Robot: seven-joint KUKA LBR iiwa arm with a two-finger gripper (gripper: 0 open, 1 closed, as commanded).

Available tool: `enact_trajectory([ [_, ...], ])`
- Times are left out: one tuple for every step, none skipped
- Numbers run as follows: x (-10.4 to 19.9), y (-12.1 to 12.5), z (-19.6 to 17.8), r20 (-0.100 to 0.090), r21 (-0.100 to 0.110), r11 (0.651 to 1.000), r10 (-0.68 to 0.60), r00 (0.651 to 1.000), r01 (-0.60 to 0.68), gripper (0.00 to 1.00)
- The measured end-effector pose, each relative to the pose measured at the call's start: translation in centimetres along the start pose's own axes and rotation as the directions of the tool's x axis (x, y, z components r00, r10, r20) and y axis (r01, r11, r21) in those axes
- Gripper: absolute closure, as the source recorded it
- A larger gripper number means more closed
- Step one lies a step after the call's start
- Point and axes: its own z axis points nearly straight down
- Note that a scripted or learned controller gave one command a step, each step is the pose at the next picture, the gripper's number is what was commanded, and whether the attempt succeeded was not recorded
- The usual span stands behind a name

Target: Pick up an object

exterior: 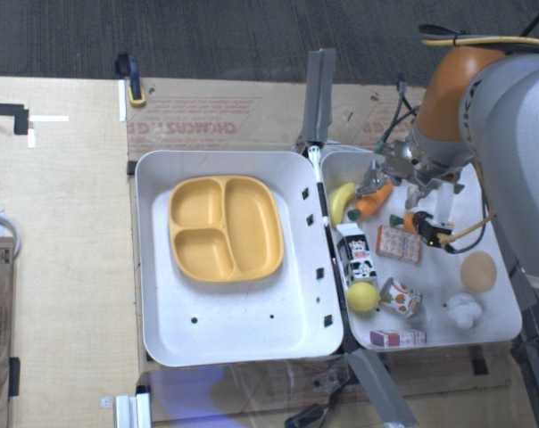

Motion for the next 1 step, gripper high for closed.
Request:
enact_trajectory([
  [-0.05,-0.14,-0.37,0.003,0.009,1.0,-0.004,1.0,0.004,1.0],
])
